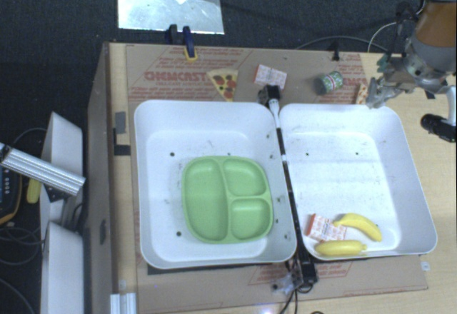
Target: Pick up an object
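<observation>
In the right bin point(350, 163), near its front edge, lie two yellow bananas: one point(359, 225) curved, the other point(340, 248) lying straight in front of it. A small red and white packet point(323, 227) rests just left of them. A green divided plate point(228, 198) sits in the left bin point(153, 134). My gripper point(376, 93) hangs over the far right corner of the right bin, well away from the bananas, with nothing seen in it.
Behind the bins, on the brown board, lie a pizza-slice toy point(225, 83), a small card point(270, 76) and a little green can point(330, 81). A blue and yellow clamp point(187, 40) stands at the board's back edge. A black divider point(280, 141) runs between the bins.
</observation>
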Action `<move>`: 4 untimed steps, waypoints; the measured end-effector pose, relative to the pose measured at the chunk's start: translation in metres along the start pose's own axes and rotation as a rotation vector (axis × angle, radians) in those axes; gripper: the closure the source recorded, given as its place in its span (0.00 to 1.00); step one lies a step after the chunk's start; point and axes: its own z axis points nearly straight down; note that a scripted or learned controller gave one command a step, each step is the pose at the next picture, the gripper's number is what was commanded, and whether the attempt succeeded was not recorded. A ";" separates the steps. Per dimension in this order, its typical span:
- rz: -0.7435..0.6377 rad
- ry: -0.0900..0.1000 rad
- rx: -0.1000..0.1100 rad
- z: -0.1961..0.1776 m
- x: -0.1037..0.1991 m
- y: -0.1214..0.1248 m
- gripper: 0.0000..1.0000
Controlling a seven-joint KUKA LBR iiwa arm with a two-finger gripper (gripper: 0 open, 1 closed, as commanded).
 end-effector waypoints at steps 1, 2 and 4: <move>0.009 0.006 0.007 -0.010 0.045 0.002 1.00; 0.009 0.006 0.007 -0.032 0.093 -0.011 1.00; 0.010 0.006 0.008 -0.032 0.092 -0.011 0.00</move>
